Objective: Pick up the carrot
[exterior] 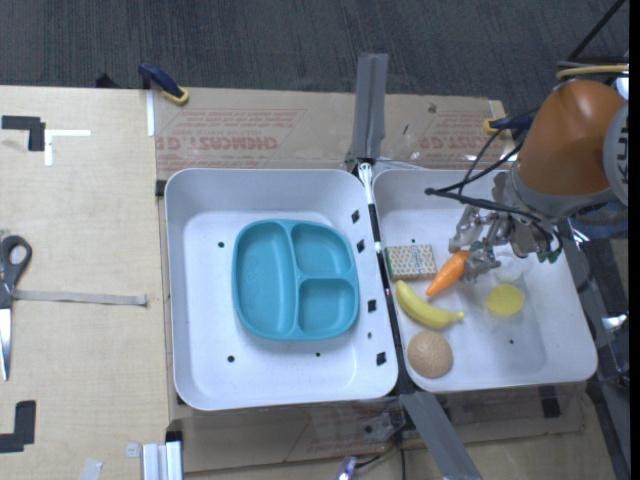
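Observation:
The orange carrot lies tilted in the right bin, its thick end pointing up and right. My gripper hangs right at that thick end, touching or nearly touching it. From this angle I cannot tell whether the carrot is gripped. The grey arm with its orange band reaches in from the right above the bin.
In the right bin a yellow banana lies just below the carrot, a patterned sponge block to its left, a yellow lemon to its right and a tan round fruit in front. The left bin holds a teal divided plate.

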Available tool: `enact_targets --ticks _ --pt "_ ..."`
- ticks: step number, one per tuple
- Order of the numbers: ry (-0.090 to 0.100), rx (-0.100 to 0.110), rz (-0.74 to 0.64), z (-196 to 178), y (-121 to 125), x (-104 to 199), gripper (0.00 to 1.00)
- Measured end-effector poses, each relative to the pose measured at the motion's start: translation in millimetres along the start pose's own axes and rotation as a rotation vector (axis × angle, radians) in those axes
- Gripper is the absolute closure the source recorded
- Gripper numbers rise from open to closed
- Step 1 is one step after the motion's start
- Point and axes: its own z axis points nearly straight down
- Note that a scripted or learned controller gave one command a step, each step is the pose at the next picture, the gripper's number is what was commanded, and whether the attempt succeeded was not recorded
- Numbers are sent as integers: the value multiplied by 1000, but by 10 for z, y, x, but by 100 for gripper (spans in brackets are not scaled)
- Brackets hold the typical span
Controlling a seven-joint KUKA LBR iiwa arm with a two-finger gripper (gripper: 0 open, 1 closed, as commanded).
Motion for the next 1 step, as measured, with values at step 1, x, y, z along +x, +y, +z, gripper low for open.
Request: enact_targets --ticks 1 --pt "6 -2 -155 -1206 645 634 100"
